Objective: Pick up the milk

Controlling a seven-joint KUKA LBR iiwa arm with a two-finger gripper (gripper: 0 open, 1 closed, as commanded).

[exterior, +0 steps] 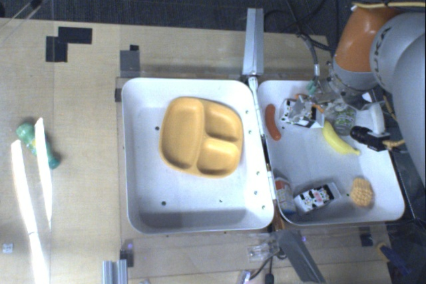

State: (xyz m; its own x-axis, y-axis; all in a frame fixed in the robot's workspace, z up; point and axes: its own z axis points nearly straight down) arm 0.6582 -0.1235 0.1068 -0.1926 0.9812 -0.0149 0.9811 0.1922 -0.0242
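Camera view: two milk cartons are seen in the right bin (pixel 393 206), one (pixel 297 112) at 11 o'clock, one (pixel 317 197) lying at 6 o'clock. The gripper (pixel 326 98) is held just beside the upper carton; its opening cannot be told. A banana (pixel 339 140), hot dog (pixel 271 123) and waffle (pixel 361 192) are noted; a yellow tray (pixel 201 136) sits in the left bin (pixel 143 206).
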